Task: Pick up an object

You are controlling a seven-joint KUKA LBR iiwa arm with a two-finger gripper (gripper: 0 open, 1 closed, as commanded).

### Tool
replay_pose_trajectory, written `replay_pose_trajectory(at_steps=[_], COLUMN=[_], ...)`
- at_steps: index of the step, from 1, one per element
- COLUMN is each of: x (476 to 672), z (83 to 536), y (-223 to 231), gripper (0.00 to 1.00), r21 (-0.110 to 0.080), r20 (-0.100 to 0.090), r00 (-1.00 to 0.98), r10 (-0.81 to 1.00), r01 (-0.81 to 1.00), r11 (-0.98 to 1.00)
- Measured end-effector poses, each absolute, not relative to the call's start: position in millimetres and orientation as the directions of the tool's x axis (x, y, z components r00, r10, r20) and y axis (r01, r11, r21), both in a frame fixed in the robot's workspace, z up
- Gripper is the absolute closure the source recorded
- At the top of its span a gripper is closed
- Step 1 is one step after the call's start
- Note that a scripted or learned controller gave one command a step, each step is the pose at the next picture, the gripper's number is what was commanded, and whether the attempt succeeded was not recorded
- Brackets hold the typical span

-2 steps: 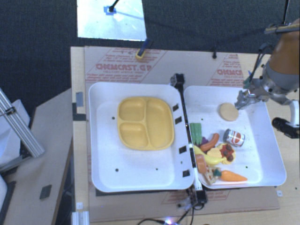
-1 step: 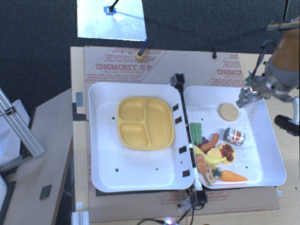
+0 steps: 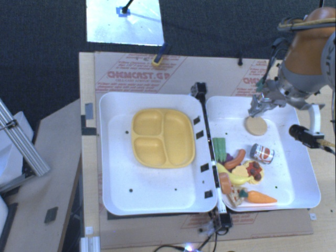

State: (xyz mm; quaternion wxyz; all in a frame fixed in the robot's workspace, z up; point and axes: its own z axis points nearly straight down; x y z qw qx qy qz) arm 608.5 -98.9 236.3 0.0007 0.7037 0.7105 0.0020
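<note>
Gripper [image 3: 258,108] low over the right bin [image 3: 302,193], grip state impossible to tell from above. Just beneath and touching the tips, or nearly so: a round tan cookie [image 3: 256,126]. Further below, well apart: a small can [image 3: 262,153], a sausage [image 3: 234,159], a green piece [image 3: 219,148], a banana [image 3: 236,175], a carrot [image 3: 261,197]. Far off to the left, in the left bin [image 3: 118,193]: a yellow divided plate [image 3: 162,137].

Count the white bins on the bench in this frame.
2. The left bin holds a yellow divided plate. The right bin holds the toy food pile, and the gripper hovers over its far part.
</note>
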Motion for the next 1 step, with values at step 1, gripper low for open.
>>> replay_pose_trajectory(at_steps=[1], x=[600.7], z=[230.9], y=[-46.7], gripper=[1.0], r21=[0.001], r20=[0.002], r00=[-0.009], r10=[1.0], r01=[1.0], r11=[0.009])
